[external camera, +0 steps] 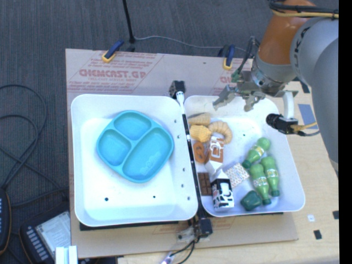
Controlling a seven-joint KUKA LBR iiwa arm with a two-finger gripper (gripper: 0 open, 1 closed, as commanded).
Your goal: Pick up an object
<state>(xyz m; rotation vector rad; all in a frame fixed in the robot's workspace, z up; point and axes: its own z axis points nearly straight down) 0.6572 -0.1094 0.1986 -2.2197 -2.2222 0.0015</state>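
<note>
The surface (pixel 137 76) is covered by a sheet of brown protective paper printed in red, clamped at its far edge by two yellow-and-blue clips (pixel 113 51). Dark ribbed carpet (pixel 44 15) is seen around it, crossed by black cables (pixel 22 142).

Two shallow white bins are set side by side. In the left bin (pixel 88 202) a smooth, glossy blue plate (pixel 135 145) with three compartments lies flat. In the right bin (pixel 291 202) a loose heap is gathered: green bottles (pixel 263 172) with pale labels near the right wall, a ridged yellow pastry-like toy (pixel 200 132) and a curled tan one (pixel 221 130) toward the far left, an orange-and-white carton (pixel 215 149), a checked packet (pixel 237 174), and a black-and-white carton (pixel 223 196) at the near edge.

The tool (pixel 240 98) is seen above the right bin's far edge, its two grey fingers spread wide with nothing between them, apart from the objects.
</note>
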